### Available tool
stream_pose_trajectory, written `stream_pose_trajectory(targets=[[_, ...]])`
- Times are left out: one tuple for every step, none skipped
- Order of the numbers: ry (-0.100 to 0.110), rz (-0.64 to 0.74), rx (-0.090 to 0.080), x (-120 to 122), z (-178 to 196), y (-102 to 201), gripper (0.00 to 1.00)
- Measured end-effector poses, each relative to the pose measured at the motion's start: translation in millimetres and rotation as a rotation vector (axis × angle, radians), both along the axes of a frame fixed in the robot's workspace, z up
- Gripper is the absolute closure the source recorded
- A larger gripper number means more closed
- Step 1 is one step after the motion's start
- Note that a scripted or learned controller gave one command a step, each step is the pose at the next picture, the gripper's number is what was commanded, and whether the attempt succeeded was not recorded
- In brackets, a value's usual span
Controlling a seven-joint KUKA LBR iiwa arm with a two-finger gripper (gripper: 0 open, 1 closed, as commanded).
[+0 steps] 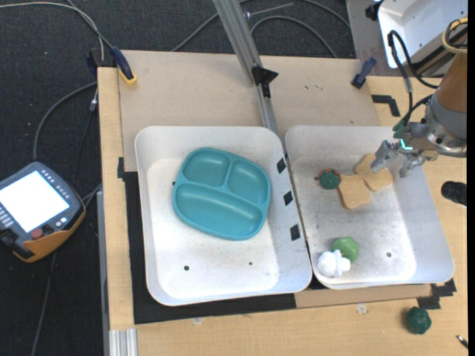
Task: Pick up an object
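Down at the near edge of the worktop [223, 332], a small dark green ball [418, 320] sits outside the right bin [430, 232], just past its near right corner. I'm taking that right bin as my landmark. Inside it, near the front wall, a white lump [333, 263] touches a light green piece [346, 248]. Toward the bin's middle lies a tan block [355, 193], with a second tan piece [373, 173] against its far side, and a little dark green and red item [329, 178] rests just beside them, toward the divider. Left of the right bin, the other bin [159, 273] carries a teal divided plate [221, 193].

My arm [451, 102] comes in over the right bin's far right side, and the pincer [398, 156] hovers at the second tan piece. Its fingers [384, 154] look parted to me, straddling or brushing the piece's top, but I can't say anything is truly clamped between them; I read it as released, not yet grasping.

For a clean pick, I judge the trick is separation: the two tan pieces touch, so closing carelessly could pinch both or shove one aside. I'd want the fingers centred over the upper piece, lowered until they pass its sides, then closed squarely across its narrow width. Lift straight up, slowly, watching that the lower block doesn't drag along.
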State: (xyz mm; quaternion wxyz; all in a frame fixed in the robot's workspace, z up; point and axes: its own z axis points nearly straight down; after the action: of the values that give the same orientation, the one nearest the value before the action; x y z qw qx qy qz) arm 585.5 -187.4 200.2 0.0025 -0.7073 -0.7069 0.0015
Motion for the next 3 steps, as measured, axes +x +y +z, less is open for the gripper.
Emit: stream_pose_trajectory(targets=[[-0.005, 0.001, -0.001, 1.5, 2.5, 0.0, 0.0], [-0.002, 0.001, 0.0, -7.0, -43.3, 0.7, 0.0], [-0.001, 0.0, 0.001, -11.8, -91.0, -7.1, 0.0]])
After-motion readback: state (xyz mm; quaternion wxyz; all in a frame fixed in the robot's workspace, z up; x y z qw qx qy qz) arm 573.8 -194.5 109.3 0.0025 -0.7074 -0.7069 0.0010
